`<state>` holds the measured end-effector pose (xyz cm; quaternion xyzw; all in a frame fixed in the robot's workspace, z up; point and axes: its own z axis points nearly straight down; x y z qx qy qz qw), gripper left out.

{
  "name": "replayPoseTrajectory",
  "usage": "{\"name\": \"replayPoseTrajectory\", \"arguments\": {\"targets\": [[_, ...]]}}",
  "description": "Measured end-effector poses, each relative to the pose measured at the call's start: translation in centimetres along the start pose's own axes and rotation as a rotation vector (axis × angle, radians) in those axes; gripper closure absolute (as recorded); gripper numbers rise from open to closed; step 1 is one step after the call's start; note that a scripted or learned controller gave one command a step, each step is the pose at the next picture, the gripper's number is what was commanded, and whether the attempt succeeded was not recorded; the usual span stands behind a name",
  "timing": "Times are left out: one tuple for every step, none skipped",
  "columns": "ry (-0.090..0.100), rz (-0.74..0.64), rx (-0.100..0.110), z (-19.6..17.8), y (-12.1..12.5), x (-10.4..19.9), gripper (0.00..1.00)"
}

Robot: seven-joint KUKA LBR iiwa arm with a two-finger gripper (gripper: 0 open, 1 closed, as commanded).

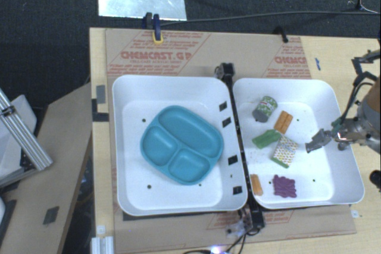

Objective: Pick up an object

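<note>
claw (315,143): grip unclear | plate (181,144): smooth blue, three-part | grapes (284,186): knobbly purple

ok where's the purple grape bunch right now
The purple grape bunch lies in the right bin, near its front edge, just below the patterned white packet and right of the small orange piece.
</note>
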<state>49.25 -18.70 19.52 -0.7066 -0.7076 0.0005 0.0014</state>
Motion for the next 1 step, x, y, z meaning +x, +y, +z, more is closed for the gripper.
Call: {"name": "replayPoseTrajectory", "arguments": {"targets": [[0.0, 0.0, -0.001, 4.37, -0.41, -0.43, 0.0]]}}
